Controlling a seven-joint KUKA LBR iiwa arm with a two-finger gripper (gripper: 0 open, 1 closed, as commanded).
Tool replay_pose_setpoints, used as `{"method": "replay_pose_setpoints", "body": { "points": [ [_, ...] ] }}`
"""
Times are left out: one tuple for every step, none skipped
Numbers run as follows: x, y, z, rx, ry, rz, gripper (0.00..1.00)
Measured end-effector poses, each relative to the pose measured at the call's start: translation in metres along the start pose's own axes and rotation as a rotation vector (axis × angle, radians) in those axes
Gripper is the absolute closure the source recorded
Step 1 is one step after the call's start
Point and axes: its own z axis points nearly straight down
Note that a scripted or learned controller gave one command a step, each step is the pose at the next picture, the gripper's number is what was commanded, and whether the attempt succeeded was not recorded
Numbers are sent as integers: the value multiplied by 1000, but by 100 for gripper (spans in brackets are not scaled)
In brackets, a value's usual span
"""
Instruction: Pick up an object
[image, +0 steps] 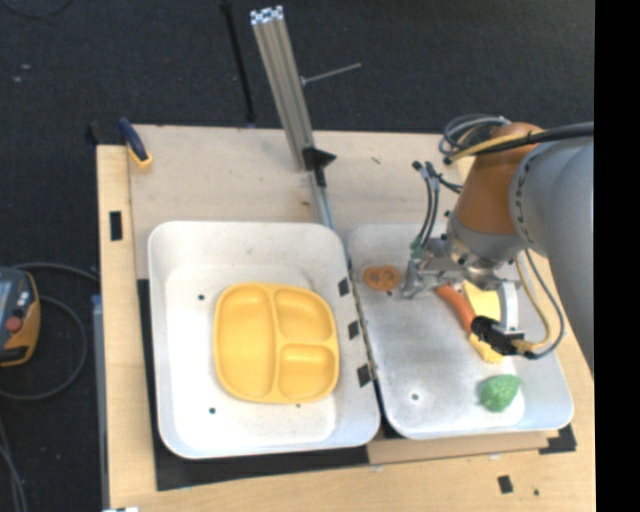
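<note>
**Jaws low in the right bin, orange piece just off at four o'clock**

I've got the arm (520, 200) reaching in from three o'clock, wrist bent down over the right bin (440, 400), and the gripper (425, 275) sits near that bin's upper left part. Whether the jaws are parted or pinched I cannot tell; cables and the wrist body crowd them from this angle, and I see nothing clearly held between them.

Candidates, then. A long orange piece (456, 303), carrot-like, lies just beside the gripper at about four o'clock from it, its long axis running from ten o'clock to four o'clock, sloping away toward the bin's right side. A small brown round thing (379, 277) sits at nine o'clock from the gripper, close to the bin's left wall. A yellow item (486, 300) rests under the wrist cabling at four o'clock, partly covered. The green lump (499, 392) is well apart, down at five o'clock near the lower right corner.

My read: the orange piece is the nearest fair target, and the move turns on that diagonal. The jaws would want to close across it, along the line from one o'clock to seven o'clock, not along its length.

The yellow divided plate (276, 342) in the left bin (180, 260) lies far off at eight o'clock on the worktop (220, 180); I'd leave it alone.
</note>
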Motion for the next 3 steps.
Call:
{"method": "replay_pose_setpoints", "body": {
  "points": [
    [6,-2,-47,0,1,-9,100],
    [-2,1,-94,-2,0,-7,100],
    [5,9,-146,-2,1,-10,100]
  ]
}}
